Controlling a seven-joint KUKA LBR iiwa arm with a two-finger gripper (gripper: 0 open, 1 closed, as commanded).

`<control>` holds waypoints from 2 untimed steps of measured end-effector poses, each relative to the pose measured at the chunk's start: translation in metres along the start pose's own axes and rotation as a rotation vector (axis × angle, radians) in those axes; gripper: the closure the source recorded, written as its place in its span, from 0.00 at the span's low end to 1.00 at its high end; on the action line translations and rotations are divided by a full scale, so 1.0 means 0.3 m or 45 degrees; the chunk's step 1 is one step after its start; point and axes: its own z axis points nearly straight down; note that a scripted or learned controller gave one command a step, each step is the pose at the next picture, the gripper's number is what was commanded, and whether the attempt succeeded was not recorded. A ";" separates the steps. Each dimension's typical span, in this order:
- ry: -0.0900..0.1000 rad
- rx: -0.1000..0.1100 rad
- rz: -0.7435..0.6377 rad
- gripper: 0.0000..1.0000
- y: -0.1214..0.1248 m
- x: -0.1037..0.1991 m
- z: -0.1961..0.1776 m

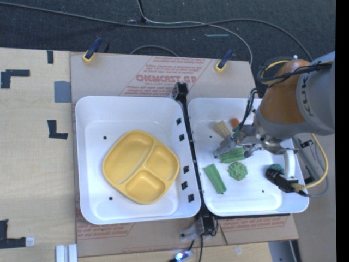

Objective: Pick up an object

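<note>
Over in the left bin [87, 146], a yellow divided plate [140, 166] sits mid-floor with white margin all round. Across the divider, the right bin [240, 203] carries a green strip [215, 178] near its left wall, a tan piece [221, 128], a bumpy green ball [237, 171]. The gripper [232, 148] is low, jaws touching a green pod [232, 155], but whether they're spread or clamped, cannot tell. Open floor lies toward the front wall.
</note>
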 end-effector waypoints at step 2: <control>-0.004 -0.008 -0.001 1.00 0.003 -0.001 0.132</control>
